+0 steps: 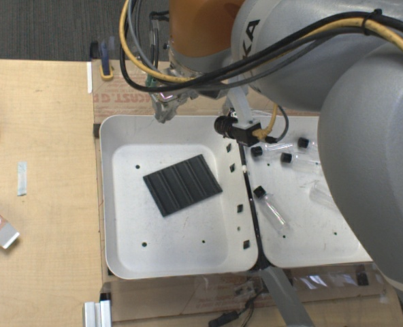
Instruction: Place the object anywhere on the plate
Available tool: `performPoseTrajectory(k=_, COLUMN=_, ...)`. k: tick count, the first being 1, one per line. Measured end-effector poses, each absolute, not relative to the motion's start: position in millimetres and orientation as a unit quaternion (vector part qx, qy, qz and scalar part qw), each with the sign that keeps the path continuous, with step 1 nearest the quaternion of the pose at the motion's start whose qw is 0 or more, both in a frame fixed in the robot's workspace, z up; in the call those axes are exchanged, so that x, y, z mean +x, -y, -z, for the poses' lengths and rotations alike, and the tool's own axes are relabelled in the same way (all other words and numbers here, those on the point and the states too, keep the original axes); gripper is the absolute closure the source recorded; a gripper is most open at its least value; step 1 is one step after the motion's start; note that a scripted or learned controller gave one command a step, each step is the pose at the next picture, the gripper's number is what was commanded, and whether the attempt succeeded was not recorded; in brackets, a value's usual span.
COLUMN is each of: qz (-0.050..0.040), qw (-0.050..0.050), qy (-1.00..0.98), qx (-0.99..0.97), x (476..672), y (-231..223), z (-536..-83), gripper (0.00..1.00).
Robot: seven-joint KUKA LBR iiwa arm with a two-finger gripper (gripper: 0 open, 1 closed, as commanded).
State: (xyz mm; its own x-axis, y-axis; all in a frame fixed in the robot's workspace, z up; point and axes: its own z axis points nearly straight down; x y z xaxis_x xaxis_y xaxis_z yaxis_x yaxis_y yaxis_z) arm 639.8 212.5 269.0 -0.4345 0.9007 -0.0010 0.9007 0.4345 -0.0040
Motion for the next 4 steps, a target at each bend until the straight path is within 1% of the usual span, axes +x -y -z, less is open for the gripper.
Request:
performPoseTrajectory(k=1, qz=-0.0019, qw=0.000, qy=0.870, qx=-0.494, x=603.2, y=-206, z=-309, gripper=1.00)
performPoseTrajectory(k=2, qz=-0.0011, qw=0.001, qy=0.960, qx=-0.278, x=582.1, y=-190, z=-298, gripper=1.00)
performPoseTrajectory(k=3, qz=-0.0011, qw=0.001, qy=0.960, qx=-0.278, x=582.1, y=-190, z=-298, gripper=0.00)
performPoseTrajectory(k=4, qz=-0.0016, qw=0.001, qy=0.960, qx=-0.281, x=584.0, y=-188, z=-306, gripper=1.00)
